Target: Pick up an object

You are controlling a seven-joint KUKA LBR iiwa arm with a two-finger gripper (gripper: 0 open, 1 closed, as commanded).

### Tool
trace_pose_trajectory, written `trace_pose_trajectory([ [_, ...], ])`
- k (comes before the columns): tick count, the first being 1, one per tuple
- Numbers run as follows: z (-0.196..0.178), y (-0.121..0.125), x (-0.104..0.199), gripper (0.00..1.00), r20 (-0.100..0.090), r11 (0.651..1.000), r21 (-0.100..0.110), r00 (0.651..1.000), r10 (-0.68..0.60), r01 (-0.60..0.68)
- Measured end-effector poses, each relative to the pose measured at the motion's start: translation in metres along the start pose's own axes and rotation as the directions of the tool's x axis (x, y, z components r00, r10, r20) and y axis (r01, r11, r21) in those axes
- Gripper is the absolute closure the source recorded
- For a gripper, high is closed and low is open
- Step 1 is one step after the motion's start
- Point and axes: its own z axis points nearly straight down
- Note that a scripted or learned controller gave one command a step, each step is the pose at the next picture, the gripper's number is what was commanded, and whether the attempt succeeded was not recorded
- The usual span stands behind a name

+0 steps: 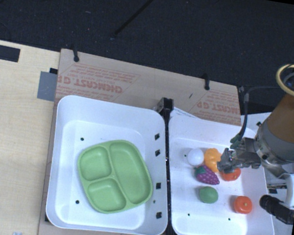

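My gripper (228, 163), grip unclear, sits over grapes (207, 175), long axis 10-to-4, right bin (262, 233); tray (114, 176) in left bin (74, 115).

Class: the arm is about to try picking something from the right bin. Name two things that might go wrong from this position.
1. The gripper sits over a tight cluster: a purple grape-like toy, a yellow-orange piece and a red piece. It may catch two, or shove them apart.
2. The small white ball beside them could roll if nudged.
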Motion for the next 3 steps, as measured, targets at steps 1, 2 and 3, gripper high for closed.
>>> trace_pose_trajectory([
  [1,-0.001,-0.003,0.053,1.0,0.0,1.0,0.0,1.0,0.0,0.0],
  [2,-0.001,-0.012,0.104,1.0,0.0,1.0,0.001,1.0,0.0,0.0],
  [3,0.025,-0.021,0.154,1.0,0.001,1.0,0.003,1.0,0.0,0.0],
])
